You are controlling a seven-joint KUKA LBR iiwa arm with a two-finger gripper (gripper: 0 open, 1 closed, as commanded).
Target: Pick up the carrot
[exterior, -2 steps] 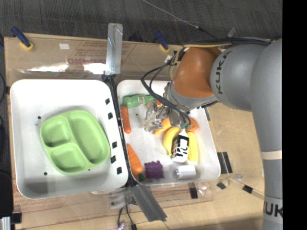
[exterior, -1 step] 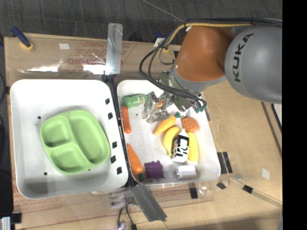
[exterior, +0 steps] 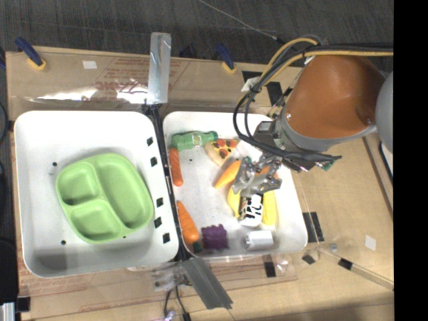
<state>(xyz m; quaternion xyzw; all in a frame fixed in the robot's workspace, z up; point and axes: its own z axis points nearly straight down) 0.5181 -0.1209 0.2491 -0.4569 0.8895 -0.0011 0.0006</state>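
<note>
We see the gripper (exterior: pixel 257 182) low in the right bin (exterior: pixel 200 122) beside a carrot (exterior: pixel 227 173); whether it is open or closed we cannot tell.

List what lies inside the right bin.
Right bin: green bottle, pizza slice, carrots, purple grapes, banana, white cylinder. The end effector covers whatever is beneath it.
</note>
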